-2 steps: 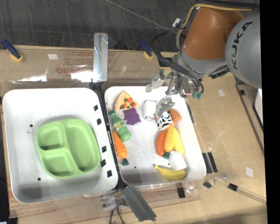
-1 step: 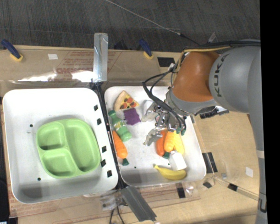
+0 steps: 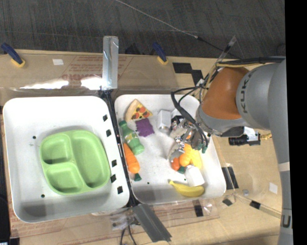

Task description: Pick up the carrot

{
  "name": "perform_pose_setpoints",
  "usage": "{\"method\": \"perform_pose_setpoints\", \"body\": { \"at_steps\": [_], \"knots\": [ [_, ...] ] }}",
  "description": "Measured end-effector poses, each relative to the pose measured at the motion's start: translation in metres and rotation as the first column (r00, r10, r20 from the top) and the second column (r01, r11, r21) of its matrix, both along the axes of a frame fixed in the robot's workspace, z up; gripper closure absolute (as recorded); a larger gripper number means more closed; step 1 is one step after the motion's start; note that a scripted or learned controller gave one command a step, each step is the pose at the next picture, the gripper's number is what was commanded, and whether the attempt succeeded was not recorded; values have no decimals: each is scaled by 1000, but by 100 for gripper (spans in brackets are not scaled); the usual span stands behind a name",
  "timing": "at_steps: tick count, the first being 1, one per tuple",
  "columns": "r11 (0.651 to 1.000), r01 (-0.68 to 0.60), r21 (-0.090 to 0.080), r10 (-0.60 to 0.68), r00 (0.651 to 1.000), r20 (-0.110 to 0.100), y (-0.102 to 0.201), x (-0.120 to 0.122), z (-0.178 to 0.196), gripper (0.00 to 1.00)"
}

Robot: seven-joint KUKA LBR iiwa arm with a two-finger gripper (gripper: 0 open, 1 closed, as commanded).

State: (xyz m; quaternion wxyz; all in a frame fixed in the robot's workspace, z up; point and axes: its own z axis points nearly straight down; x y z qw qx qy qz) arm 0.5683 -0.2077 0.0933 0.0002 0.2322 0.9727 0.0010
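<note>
1. Highest in the view was my grey arm (image 3: 258,98), its orange band above the right bin (image 3: 146,192).
2. My end effector (image 3: 182,143) hung over the right part of that bin, near a yellow and orange toy (image 3: 187,158); I cannot tell how it was set.
3. Well apart, the carrot (image 3: 131,159) lay along the bin's left wall, beside a green bottle (image 3: 131,140).
4. Left bin (image 3: 20,199) held a green divided plate (image 3: 74,160).

You're looking at a bench (image 3: 66,67) topped with brown cardboard, two shallow white bins lying directly on it side by side, the left bin (image 3: 18,149) and the right bin (image 3: 161,192) touching along their inner walls, with blue clamps (image 3: 13,54) gripping its far edge.
</note>
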Motion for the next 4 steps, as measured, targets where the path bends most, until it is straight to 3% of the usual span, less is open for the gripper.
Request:
{"method": "perform_pose_setpoints", "body": {
  "at_steps": [1, 2, 3, 4],
  "knots": [
    [1000, 28, 0, -28, 1000, -3, 42, -51, -2, 0],
    [1000, 20, -1, -20, 1000, -2, 43, -49, 8, 100],
    [995, 100, -2, -100, 995, 5, 76, -10, 79, 100],
    [910, 415, -3, -415, 910, 5, -4, 58, 144, 100]
  ]
}}
